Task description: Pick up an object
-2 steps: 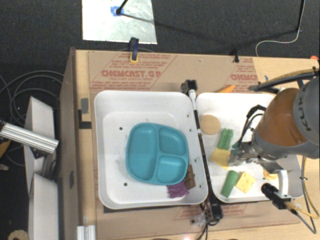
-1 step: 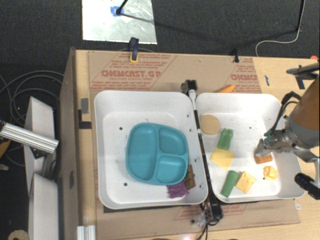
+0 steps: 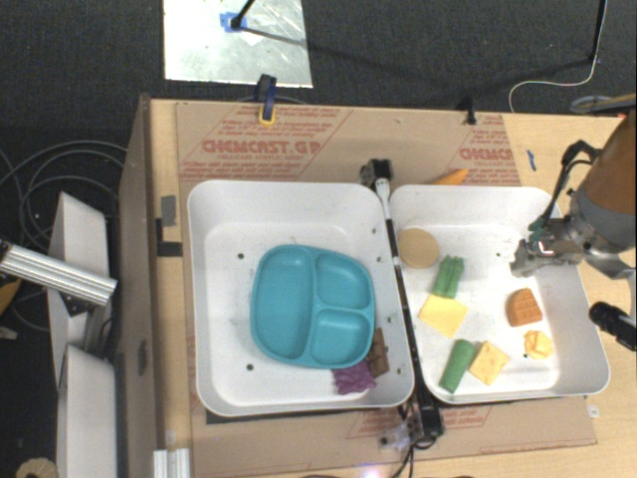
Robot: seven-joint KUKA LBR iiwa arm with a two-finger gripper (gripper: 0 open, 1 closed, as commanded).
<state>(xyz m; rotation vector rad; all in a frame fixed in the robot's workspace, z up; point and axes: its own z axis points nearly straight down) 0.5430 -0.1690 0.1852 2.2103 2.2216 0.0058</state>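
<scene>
A brown cardboard sheet printed with red lettering point(image 3: 299, 132) covers the bench, with dark carpeted floor point(image 3: 70, 48) around it, a shiny square metal plate point(image 3: 239, 28) beyond it, and black cables point(image 3: 45, 182) to its left.

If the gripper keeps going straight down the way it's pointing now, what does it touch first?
Most likely bare floor of the right bin. The gripper hangs over the bin's right side, above an open white patch. The nearest object is the orange-brown piece, which sits nearer the camera, so it looks off that line, though depth is hard to judge.
</scene>
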